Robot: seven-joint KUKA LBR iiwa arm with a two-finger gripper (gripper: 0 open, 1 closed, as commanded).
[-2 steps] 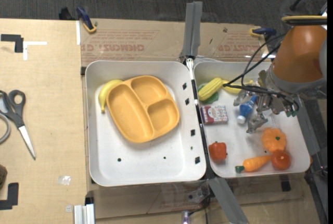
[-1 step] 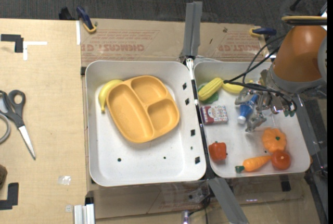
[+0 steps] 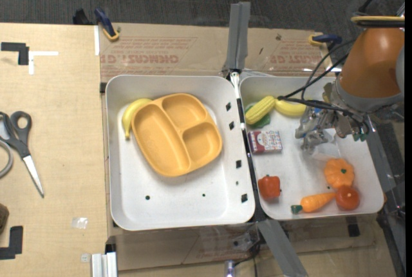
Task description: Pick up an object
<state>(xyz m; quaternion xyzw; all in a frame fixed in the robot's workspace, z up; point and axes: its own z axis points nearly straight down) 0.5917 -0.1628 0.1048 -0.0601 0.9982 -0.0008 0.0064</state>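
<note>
Nearest me, the right bin (image 3: 302, 195) holds a small pumpkin (image 3: 338, 172), carrot (image 3: 316, 202), tomato (image 3: 347, 198) and red pepper (image 3: 270, 186). My gripper (image 3: 313, 136) hangs above the pumpkin, toward the bin's far wall; its grip I cannot tell. Nothing looks lifted yet.

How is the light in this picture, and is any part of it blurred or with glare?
In the camera view the light is even and soft; the orange divided plate casts only a faint shadow on the left bin. The white bin floors look bright but keep detail, with no strong glare. The gripper looks somewhat smeared, while the scissors and the carrot are sharp.
</note>
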